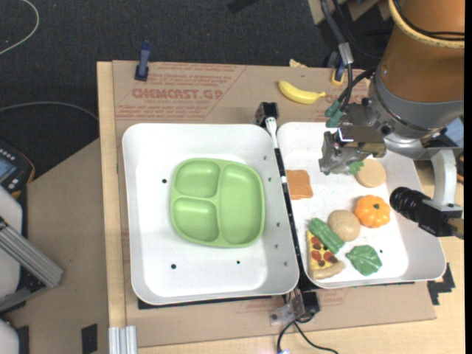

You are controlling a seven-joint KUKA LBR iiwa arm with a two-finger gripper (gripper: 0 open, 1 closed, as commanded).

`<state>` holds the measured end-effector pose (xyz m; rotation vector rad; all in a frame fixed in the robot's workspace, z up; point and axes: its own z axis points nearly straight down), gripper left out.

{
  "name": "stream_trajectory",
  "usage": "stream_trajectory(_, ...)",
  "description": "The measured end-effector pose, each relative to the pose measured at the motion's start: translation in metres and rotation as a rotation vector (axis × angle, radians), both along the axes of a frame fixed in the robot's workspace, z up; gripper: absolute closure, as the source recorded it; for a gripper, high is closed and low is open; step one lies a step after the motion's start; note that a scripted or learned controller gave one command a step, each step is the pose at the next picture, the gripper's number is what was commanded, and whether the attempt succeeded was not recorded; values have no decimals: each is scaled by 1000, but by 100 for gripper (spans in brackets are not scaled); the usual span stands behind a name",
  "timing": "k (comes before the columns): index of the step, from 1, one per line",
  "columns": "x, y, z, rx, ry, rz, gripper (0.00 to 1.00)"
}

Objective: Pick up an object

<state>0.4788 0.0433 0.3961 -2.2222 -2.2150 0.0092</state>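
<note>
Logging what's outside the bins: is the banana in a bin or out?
Out. The banana lies on the brown board beyond the right bin.
</note>
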Motion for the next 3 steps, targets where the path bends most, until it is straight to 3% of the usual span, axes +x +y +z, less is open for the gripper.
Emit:
stream_trajectory(1, 0, 0, -25, 1, -3, 1, 100)
stream_trajectory(2, 2, 31, -67, 1, 0, 7, 100)
stream_trajectory(3, 1, 76, 21, 6, -18, 10, 100)
